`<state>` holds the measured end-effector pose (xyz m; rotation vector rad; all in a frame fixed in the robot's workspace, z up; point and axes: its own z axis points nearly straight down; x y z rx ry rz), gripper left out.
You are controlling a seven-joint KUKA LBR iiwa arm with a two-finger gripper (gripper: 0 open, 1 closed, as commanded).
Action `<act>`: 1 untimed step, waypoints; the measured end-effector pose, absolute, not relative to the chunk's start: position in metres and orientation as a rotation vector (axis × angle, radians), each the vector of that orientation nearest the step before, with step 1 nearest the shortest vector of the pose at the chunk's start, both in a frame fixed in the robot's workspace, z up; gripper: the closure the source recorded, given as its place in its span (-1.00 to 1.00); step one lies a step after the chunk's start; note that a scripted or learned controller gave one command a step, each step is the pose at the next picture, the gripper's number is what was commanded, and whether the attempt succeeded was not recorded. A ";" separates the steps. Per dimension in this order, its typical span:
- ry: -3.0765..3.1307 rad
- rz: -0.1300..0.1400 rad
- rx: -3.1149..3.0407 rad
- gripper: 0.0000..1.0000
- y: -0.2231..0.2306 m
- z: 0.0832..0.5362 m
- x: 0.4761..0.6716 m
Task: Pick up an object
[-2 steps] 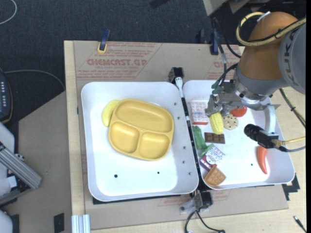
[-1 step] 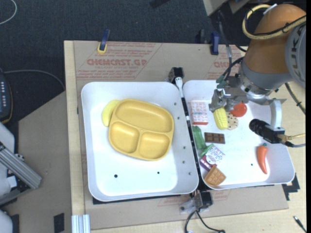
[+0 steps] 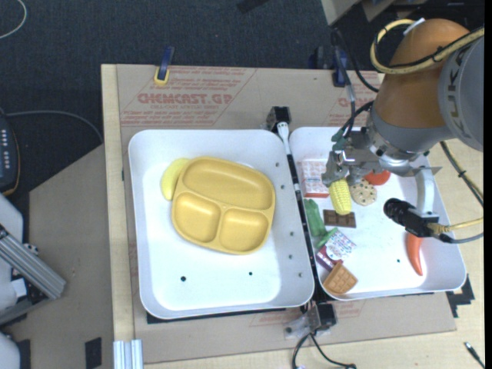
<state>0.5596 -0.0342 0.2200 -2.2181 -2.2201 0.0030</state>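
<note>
Robotics lab setup: industrial arm [image 3: 430, 68] over a cardboard-covered worktop [image 3: 192, 98], two white bins [image 3: 146, 206] clamped side by side, loose cables [image 3: 461, 229] beside the tool, dark carpet [image 3: 115, 14], aluminium framing [image 3: 31, 267] far left.

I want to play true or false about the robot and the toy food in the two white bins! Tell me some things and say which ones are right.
1. The yellow plastic divided tray lies in the left white bin. True.
2. The orange toy carrot lies in the left bin. False: it lies in the right white bin, near its right side.
3. The yellow toy corn cob sits just under the gripper. True.
4. The tan waffle-patterned toy is at the far edge of the right bin. False: it is at the near corner.
5. The divided tray has toy food in it. False: its sections show only yellow plastic.
</note>
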 end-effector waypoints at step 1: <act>-2.223 -0.002 -2.224 1.00 -0.045 0.235 0.563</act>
